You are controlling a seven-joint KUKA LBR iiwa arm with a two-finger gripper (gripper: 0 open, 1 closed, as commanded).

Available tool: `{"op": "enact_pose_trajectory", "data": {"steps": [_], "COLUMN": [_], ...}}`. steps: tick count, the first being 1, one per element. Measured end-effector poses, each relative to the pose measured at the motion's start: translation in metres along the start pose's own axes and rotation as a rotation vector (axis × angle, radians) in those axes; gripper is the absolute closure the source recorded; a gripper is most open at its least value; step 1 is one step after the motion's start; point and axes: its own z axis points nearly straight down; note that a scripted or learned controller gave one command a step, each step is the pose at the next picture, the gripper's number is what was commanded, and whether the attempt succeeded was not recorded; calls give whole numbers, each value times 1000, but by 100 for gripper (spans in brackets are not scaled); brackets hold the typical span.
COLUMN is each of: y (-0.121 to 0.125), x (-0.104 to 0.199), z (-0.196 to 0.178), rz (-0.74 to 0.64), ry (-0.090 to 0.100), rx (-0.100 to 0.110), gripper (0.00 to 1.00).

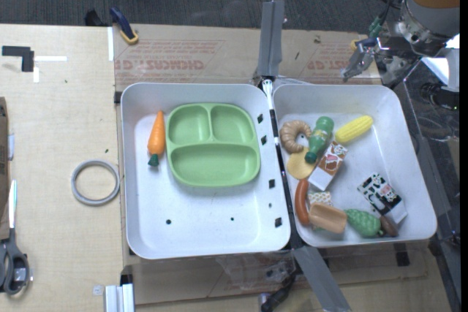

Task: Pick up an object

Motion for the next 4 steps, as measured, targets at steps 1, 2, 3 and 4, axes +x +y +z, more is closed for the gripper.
{"op": "enact_pose_trajectory", "data": {"steps": [1, 2, 3, 4], "y": [3, -52, -14, -26], "x": [27, 36, 2, 20], "z": [148, 186, 185, 186], "rz": [254, 146, -152, -78], "ry": [1, 1, 0, 1], "rx": [0, 0, -3, -1], "gripper": [0, 0, 0, 0]}}
